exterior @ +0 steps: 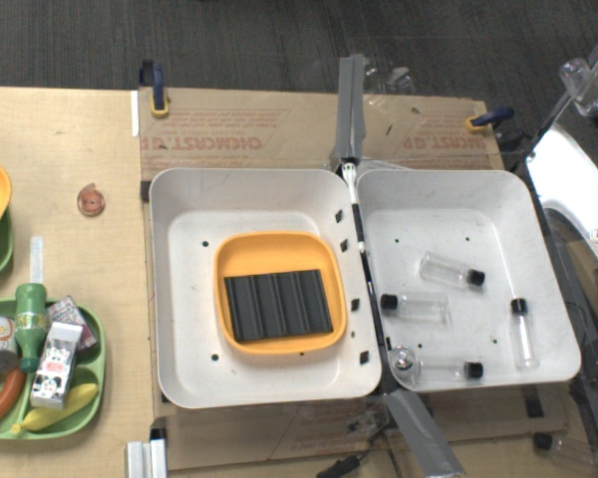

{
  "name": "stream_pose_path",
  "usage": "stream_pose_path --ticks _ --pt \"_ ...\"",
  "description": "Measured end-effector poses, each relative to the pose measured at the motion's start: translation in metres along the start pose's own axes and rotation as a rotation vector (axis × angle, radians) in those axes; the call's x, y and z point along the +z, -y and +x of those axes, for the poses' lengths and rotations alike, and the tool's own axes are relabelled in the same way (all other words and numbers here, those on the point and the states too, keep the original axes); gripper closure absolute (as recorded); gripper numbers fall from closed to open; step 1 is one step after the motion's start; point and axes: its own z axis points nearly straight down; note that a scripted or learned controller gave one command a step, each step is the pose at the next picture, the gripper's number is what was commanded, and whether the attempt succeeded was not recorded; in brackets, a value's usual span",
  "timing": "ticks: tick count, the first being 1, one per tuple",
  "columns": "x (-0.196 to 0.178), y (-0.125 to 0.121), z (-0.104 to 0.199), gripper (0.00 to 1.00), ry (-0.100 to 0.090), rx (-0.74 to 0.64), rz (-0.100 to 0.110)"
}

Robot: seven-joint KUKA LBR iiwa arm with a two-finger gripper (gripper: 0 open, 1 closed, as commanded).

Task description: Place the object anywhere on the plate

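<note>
The orange plate [279, 252] sits at the centre of the left bin [179, 297], a squarish dish with rounded corners and a raised lip, presumably parked there so that a drop from above has a broad target. On it already lies a dark grey ribbed slab [278, 304], flat, matte, with lengthwise grooves, resting square within the rim, so the task's thing appears to be on the plate. The right bin [538, 227] holds four clear vials with black caps, scattered on their sides as loose stock: one [450, 272] near centre, one [411, 307] toward nine o'clock, one [521, 332] at four o'clock lying lengthwise, and one [444, 370] along the six o'clock edge. Their glassy bodies nearly vanish against the white plastic. At three o'clock of the frame a white and grey piece of the arm [578, 182] intrudes; whether the hand is released or clenched I cannot tell. Both bins rest on cardboard [229, 132] clamped to the table [60, 147].
</note>
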Motion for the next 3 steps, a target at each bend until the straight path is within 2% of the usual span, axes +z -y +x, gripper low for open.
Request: stream_pose_path --ticks 1,2,3 --pt "0.102 0.037 0.059 1.00 -0.003 -0.195 0.000" --pt "0.020 0.021 0.023 1.00 0.000 -0.331 -0.001" --pt "0.000 0.006 0.007 1.00 0.001 -0.596 -0.002"
